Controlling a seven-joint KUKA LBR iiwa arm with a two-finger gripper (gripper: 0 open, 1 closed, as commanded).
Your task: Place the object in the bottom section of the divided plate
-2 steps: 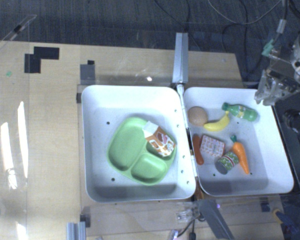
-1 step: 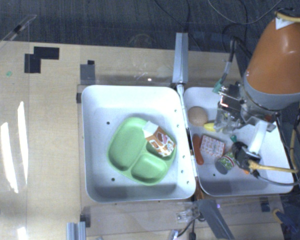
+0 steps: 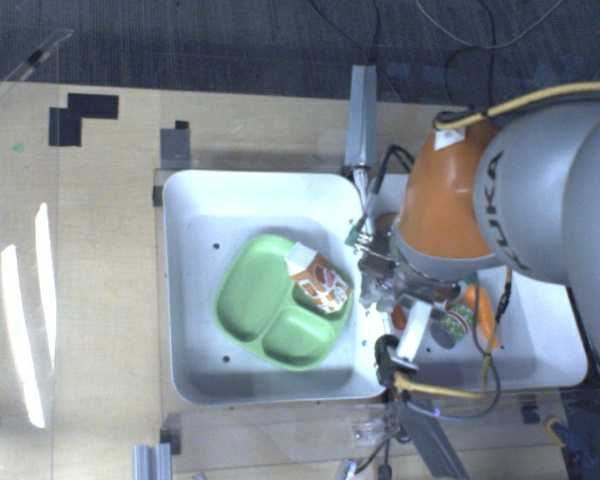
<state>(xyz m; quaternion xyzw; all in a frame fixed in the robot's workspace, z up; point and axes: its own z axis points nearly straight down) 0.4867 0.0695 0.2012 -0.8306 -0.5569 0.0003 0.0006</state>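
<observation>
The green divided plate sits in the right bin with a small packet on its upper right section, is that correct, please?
Not quite: the camera view shows the plate in the left bin, not the right. The packet does lie on its upper right section.

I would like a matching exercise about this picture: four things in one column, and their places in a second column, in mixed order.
Things:
1. green plate
2. packet
3. can
4. orange band

Places:
A. on the plate's right side
B. in the right bin, partly hidden by the arm
C. in the left bin
D. on the arm, above the wrist

Pairs: 1-C, 2-A, 3-B, 4-D
</observation>
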